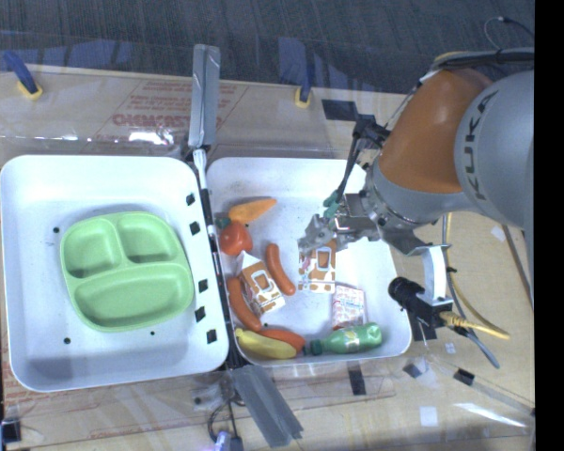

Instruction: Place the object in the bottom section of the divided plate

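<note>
my gripper (321,238) center-right of frame | fingers: can't tell | small carton (319,269) just below | divided plate (127,269) far left

divided plate (124,272): smooth matt green plastic | bins (38,195): glossy white plastic | bottle (352,338): shiny green plastic
</note>
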